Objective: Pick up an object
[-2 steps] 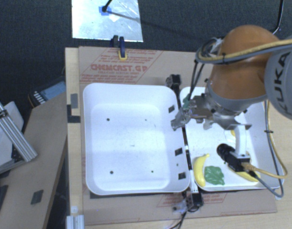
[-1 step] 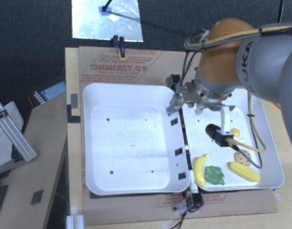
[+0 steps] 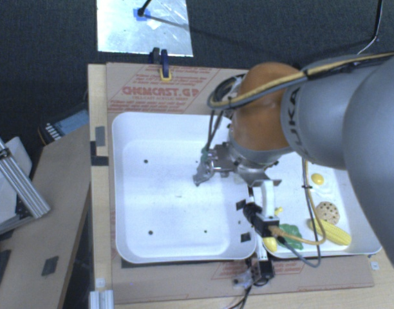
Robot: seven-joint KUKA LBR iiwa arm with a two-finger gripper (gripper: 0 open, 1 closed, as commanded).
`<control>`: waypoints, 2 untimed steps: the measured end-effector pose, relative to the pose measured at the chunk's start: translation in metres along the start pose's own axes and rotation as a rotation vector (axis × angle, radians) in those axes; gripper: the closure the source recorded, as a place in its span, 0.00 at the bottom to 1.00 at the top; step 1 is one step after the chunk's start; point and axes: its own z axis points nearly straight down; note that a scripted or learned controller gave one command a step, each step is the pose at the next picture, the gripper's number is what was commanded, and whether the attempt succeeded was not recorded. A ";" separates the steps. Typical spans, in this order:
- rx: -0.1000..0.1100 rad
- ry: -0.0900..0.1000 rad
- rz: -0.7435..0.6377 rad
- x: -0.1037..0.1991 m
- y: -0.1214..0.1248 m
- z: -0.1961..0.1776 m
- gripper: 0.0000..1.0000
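My gripper (image 3: 202,172) hangs low over the right side of the left white bin (image 3: 129,192), near the wall it shares with the right bin (image 3: 366,246). Nothing shows in the gripper. The right bin holds small toy foods: a fried egg (image 3: 318,179), a round speckled cookie (image 3: 326,212), a yellow corn cob (image 3: 336,235), a green leafy piece (image 3: 291,235) and a small yellow piece (image 3: 270,243). The grey arm and its orange band (image 3: 264,118) cover most of the right bin.
Cables (image 3: 311,237) loop from the wrist down across the right bin's front. A brown cardboard sheet (image 3: 158,90) lies under the bins, with a blue and yellow clamp (image 3: 163,63) at its back edge. A metal rail (image 3: 17,179) stands at the left.
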 end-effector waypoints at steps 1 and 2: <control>-0.023 -0.001 0.008 -0.025 0.031 -0.133 0.00; 0.001 -0.004 0.008 -0.017 0.063 -0.024 0.00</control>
